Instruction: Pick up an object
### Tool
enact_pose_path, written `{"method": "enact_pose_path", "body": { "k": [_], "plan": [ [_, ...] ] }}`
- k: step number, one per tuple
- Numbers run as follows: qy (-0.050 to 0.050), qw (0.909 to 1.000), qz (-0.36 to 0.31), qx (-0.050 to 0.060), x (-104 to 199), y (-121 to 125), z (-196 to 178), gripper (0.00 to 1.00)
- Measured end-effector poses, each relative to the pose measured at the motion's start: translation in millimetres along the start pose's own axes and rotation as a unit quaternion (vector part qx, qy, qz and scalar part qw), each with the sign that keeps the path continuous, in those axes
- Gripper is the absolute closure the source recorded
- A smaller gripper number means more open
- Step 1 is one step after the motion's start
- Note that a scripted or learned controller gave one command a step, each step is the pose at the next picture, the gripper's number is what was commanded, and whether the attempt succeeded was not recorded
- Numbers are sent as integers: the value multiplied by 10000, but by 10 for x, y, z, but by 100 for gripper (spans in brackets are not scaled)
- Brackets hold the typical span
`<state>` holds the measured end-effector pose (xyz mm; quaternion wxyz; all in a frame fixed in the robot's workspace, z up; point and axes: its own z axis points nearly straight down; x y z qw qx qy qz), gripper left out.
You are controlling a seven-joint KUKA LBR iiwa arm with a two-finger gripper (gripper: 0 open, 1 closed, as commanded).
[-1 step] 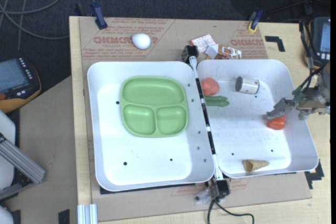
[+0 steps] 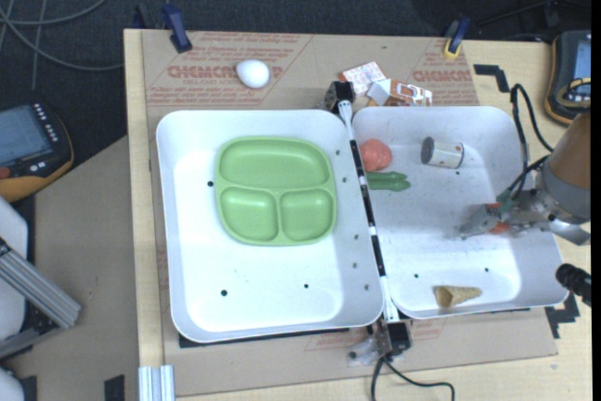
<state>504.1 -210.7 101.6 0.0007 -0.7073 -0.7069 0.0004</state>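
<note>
My gripper [image 2: 485, 221] reaches in from the right and sits low over the floor of the right bin [image 2: 488, 129], near its right side. A small orange thing [image 2: 505, 224] shows right at the gripper; whether it is held is unclear. In the same bin lie a pink-red ball [image 2: 376, 154] and a green pepper-like piece [image 2: 388, 182] by the left wall. A grey and white cylinder [image 2: 442, 152] rests further back, and a tan wedge [image 2: 456, 296] lies near the front rim.
The left bin [image 2: 188, 230] holds a green divided plate [image 2: 276, 190]. Behind the bins, on the cardboard, lie a white egg-shaped ball [image 2: 252, 72] and small printed packets [image 2: 380, 86]. A black cable [image 2: 519, 113] runs along the right bin's far right corner.
</note>
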Motion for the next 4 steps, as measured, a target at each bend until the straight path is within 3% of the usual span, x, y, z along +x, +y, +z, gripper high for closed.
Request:
{"method": "enact_pose_path", "body": {
  "k": [1,2,3,4],
  "plan": [
    [-9,10000,-7,-16,41,326,170,0],
    [-13,10000,-4,-24,40,329,71,100],
    [1,10000,-12,-16,856,640,-339,100],
    [2,10000,-12,-16,1667,982,-1012,100]
  ]
}}
